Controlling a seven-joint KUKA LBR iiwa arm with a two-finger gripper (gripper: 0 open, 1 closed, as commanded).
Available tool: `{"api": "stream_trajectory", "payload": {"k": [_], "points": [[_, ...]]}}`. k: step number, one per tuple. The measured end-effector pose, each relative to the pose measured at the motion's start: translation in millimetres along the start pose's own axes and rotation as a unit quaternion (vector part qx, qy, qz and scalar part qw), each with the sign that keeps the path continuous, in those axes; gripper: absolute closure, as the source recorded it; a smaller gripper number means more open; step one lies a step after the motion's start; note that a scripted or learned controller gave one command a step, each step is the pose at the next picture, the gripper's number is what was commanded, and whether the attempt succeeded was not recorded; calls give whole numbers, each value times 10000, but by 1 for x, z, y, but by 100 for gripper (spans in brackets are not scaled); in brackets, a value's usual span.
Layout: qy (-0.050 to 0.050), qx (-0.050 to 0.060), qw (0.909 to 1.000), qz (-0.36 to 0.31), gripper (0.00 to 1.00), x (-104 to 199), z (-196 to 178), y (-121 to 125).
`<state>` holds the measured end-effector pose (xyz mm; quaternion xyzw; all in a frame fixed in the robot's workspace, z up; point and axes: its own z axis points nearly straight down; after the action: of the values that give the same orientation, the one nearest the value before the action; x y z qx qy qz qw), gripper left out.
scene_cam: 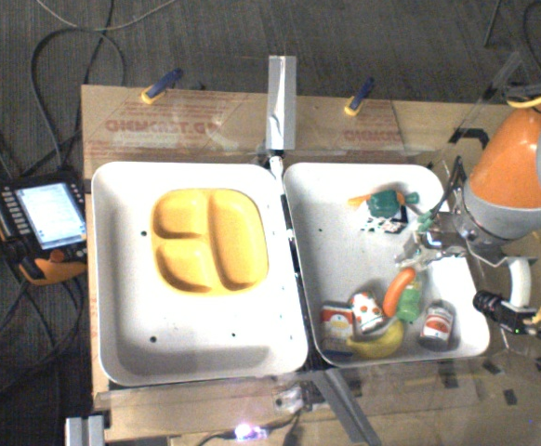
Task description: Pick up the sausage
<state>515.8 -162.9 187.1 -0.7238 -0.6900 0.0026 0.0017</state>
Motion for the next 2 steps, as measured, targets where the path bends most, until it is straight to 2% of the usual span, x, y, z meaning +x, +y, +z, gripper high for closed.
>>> {"api": "stream_trajectory", "payload": {"k": [1, 2], "points": [[3, 2, 10000, 0, 0, 0, 0, 0], [13, -23, 9986, -520, 0, -18, 89, 13]]}}
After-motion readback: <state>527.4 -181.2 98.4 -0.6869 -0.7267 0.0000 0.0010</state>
